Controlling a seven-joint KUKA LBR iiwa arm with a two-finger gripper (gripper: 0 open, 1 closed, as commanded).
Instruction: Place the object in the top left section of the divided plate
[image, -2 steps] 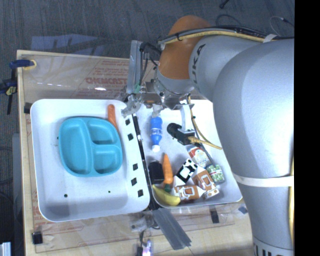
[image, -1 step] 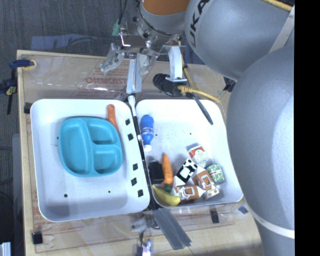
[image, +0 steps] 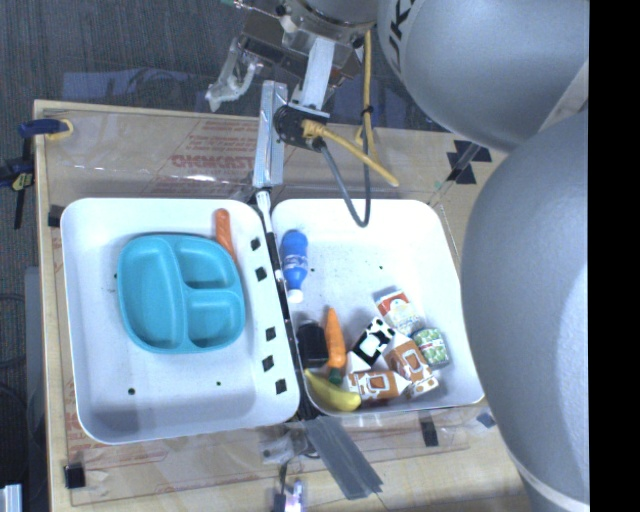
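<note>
Beyond both bins (image: 150, 415), the hand (image: 268, 150) hangs, seemingly pointing straight down.

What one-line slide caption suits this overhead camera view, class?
Empty blue divided plastic plate in the left white bin; an orange carrot beside it, and a yellow banana in the right bin.

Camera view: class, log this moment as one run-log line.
plate: left bin, nothing on it | carrot: beside plate | gripper: over bin divider | banana: right bin

carrot (image: 224, 232) just beside divided plate (image: 182, 292)
</note>
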